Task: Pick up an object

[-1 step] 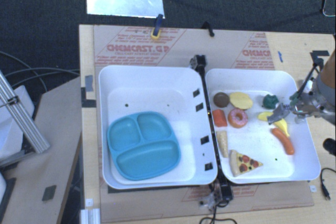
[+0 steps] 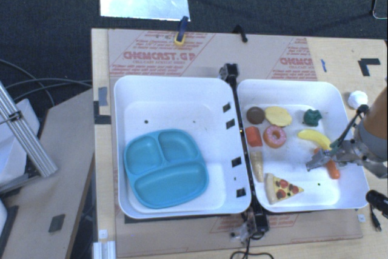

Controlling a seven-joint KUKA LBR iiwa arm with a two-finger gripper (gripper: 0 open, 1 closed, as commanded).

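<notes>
Camera view gives us the table [image 2: 157, 48] from above, with two white bins side by side on it. In the left bin [image 2: 176, 94] lies a blue divided plate [image 2: 165, 167], tilted a little, near the front.

The right bin [image 2: 291, 89] holds the toy food. Along the back we see a brown round piece [image 2: 255, 114], a yellow flat piece [image 2: 278, 116] just beside it, and a small dark green piece [image 2: 312, 116] further right. In front of these sit a red block [image 2: 253, 136] and a pink doughnut [image 2: 275, 136], close together, with a banana [image 2: 314, 139] to their right. A pale stick-shaped piece [image 2: 258, 165] lies along the bin's left wall, and a pizza slice [image 2: 282, 187] rests near the front.

Our gripper [image 2: 321, 159] reaches in from the right and sits low in the right bin, just in front of the banana. An orange carrot-like piece [image 2: 333, 170] lies right against it. We cannot tell how far the fingers are spread, or whether they have hold of anything.
</notes>
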